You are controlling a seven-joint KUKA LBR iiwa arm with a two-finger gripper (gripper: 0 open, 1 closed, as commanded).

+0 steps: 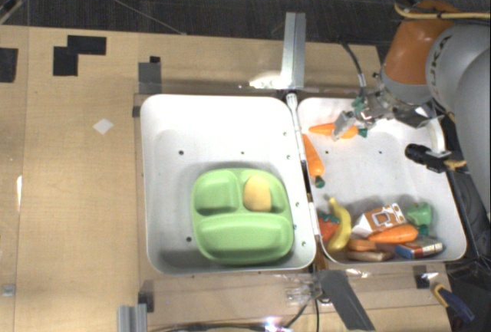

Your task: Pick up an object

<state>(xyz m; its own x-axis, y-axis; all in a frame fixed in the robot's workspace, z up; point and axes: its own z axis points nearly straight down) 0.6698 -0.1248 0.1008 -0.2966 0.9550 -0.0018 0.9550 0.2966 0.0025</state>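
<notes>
1. Carrot [328, 128]: it lies in the upper part of the right bin [383, 177], near the back wall, its long axis roughly level, pointed end toward the left of the frame.
2. The pincer [351, 123] sits at the carrot's thick right end, tips touching or straddling it; whether they are clenched on it I cannot tell.
3. The carrot runs leftward from the pincer, across its reach.
4. A second carrot [313, 157] lies just below, along the divider.
</notes>
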